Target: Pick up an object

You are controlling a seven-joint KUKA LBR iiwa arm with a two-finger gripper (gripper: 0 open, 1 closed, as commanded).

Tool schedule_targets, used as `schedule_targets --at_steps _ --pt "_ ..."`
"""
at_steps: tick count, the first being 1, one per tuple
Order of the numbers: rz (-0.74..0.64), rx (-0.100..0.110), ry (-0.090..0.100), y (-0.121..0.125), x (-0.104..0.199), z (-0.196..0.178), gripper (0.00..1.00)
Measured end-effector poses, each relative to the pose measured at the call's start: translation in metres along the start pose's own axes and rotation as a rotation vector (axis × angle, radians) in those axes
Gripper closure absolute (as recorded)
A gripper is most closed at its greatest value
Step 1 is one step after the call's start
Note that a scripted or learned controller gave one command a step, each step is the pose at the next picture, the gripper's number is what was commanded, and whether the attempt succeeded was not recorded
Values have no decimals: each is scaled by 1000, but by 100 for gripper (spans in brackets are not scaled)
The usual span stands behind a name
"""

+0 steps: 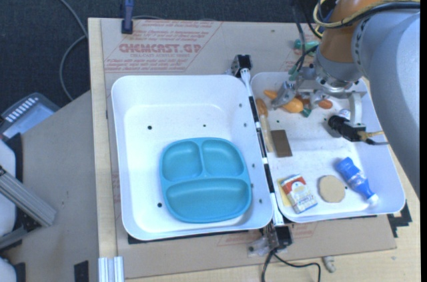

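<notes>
A cardboard-topped table [167,51], printed "CHEMCAST GP", bears two white bins. The left bin [133,101] holds a blue divided plate [203,179]. In the right bin [383,191], the end effector [299,95] hovers over an orange object [291,105], apparently a toy; finger state cannot be told. Nearby lie a blue bottle [355,179], small carton [297,193] and tan disc [331,189].

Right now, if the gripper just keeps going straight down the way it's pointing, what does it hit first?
Most likely the orange object lying at the far end of the right bin; the gripper hangs right over it. Depth is hard to judge from this slanted view.
</notes>
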State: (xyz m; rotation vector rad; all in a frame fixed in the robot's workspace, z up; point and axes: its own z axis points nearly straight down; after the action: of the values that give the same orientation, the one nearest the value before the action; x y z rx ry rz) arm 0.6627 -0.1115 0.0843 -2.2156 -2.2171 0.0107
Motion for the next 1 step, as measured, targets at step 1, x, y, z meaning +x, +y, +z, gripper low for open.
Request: schedule_targets --at_steps 1 --pt "-2 10 -1 -2 0 -8 100"
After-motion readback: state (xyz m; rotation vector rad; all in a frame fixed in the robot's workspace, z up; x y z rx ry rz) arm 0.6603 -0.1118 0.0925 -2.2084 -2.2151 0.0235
